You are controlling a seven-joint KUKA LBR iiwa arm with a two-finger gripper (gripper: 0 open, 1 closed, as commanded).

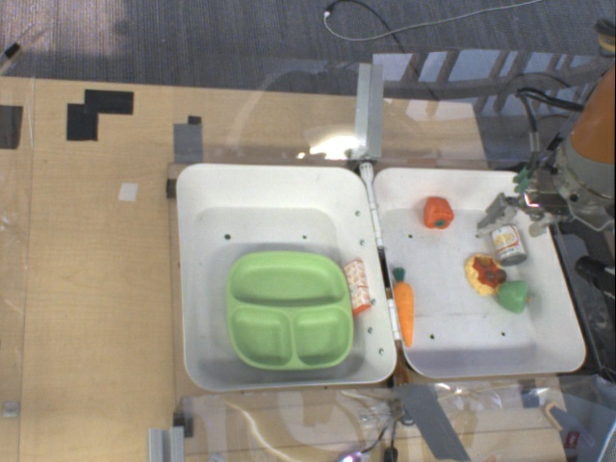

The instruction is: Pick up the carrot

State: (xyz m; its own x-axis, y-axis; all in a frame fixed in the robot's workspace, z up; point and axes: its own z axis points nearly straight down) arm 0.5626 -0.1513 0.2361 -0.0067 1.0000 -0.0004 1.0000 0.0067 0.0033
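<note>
a: state of the gripper [508,216]?

b: it hangs over the upper right part of the right bin [452,354]. its two fingers [493,214] stand apart, with nothing between them. a small can [509,244] stands just below the fingertips; whether they touch it cannot be told.

a: the arm?

b: the arm [589,152] enters from the right edge, grey at the wrist with the orange band above it. dark cables [539,114] run along it.

a: location of the carrot [403,311]?

b: it lies at the left wall of the right bin, near the lower corner, long axis running roughly top to bottom, green end uppermost. it is well apart from the gripper.

a: other contents of that bin?

b: an orange-red pepper [438,213] near the top centre; a yellow and red item [484,272] below the can; a green item [513,296] just beside it at lower right.

a: left bin [207,195]?

b: a green divided tray [289,309] sits in it at lower centre. a small striped packet [357,286] lies against the tray's right edge.

a: surface and room?

b: both bins rest on a light wood bench [87,287] under a clear sheet with glare. black square marks [96,111] sit at upper left. a metal post [370,114] rises behind the seam between the bins. beyond the bench lies grey carpet [241,17] with a white cable [385,22] looped across it.
</note>
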